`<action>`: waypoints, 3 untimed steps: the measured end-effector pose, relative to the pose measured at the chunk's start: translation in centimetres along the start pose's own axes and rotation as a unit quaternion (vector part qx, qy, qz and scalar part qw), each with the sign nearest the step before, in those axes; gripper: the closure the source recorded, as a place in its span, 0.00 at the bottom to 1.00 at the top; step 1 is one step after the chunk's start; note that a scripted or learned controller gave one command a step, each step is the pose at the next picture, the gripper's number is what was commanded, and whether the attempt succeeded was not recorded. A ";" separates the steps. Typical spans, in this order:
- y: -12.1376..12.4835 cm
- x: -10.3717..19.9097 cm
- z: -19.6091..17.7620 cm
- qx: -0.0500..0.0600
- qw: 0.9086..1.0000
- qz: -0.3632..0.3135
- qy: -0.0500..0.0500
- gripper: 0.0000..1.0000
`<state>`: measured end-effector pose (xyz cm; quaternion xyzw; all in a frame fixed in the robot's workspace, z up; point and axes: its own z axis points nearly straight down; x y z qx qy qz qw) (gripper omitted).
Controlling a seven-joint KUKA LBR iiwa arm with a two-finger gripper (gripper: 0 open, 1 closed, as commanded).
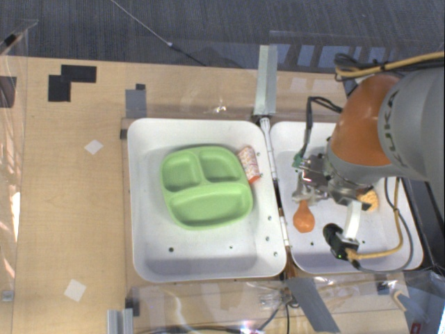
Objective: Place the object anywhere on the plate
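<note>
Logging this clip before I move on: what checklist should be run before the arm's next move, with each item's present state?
1. Green plate lies flat in the left bin: ok.
2. Plate compartments free to take an object: ok.
3. Small packet is beside the plate's right rim, not on it: not ok.
4. Orange object is in the right bin, not on the plate: not ok.
5. Pincer grips the orange object: cannot tell.

Light wooden bench [69,207], bearing two shallow white plastic bins side by side. Left bin [201,259]; right bin [288,145], touching along a shared edge. Small cylindrical packet, white with red print [249,164], lying in left bin near the right wall. Black L-shaped marker [69,81] on bench, far left. Dark grey carpet [208,12] beyond bench.
</note>
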<state>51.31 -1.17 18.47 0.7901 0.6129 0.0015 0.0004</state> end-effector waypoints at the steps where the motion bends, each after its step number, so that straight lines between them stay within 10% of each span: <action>1: 1.8 10.2 0.0 0.001 0.996 -0.092 0.000 1.00; 2: 7.3 17.3 4.8 0.000 0.988 -0.151 -0.001 1.00; 3: 7.3 17.3 4.8 0.000 0.988 -0.151 0.000 0.00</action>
